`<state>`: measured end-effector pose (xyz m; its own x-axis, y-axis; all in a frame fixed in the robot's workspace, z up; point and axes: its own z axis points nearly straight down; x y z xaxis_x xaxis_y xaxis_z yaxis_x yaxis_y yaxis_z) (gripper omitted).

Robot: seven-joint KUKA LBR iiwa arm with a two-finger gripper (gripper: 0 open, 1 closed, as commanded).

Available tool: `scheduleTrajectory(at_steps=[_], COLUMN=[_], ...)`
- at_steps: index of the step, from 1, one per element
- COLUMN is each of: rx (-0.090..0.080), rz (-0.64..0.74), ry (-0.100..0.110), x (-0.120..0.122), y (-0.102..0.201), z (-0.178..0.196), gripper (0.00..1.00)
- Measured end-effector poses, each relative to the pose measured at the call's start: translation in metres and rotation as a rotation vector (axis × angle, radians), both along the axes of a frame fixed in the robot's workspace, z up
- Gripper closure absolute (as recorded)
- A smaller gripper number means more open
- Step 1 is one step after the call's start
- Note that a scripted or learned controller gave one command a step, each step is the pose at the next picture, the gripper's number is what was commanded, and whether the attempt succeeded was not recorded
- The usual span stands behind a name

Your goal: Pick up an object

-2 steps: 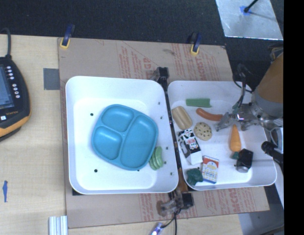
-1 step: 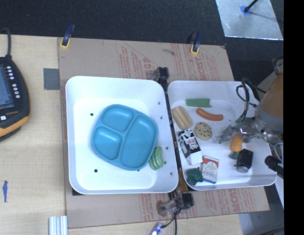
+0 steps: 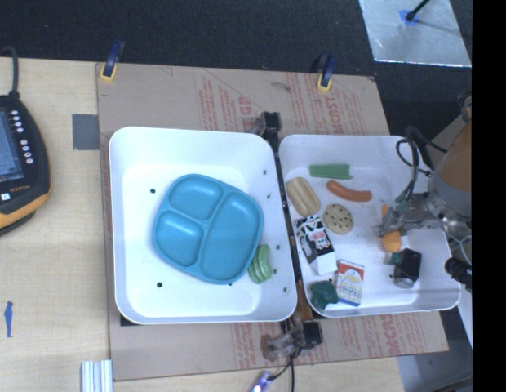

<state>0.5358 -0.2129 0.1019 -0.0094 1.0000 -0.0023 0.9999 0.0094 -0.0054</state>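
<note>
Gripper sits low at the right end of the right bin, its metal fingers pointing toward the bin's middle; whether they are apart or together cannot be told. An orange piece lies just below the gripper, touching or nearly touching it, and contact cannot be confirmed. A black cylinder lies below the orange piece, near the bin's right wall.

Toward the bin's middle: a green bar near the far wall, a sausage just below it, a cookie below the sausage. Left of the cookie, a bread roll lies along the left wall, with a black-and-white carton beneath it. A small printed box and a dark green piece lie near the bin's front wall, touching each other.

Left bin holds a blue divided plate at its centre; a pale green ridged piece rests against the plate's lower right edge.

Both bins stand on a cardboard sheet on the counter. An orange-edged handheld pendant lies on the counter, well left of the left bin.
</note>
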Motion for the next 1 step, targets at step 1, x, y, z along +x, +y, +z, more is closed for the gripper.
scheduleTrajectory(at_steps=[1], rx=[0.001], rz=[-0.002], ry=[-0.003], x=[0.0312], y=[0.0526], z=[-0.0103], gripper=[1.00])
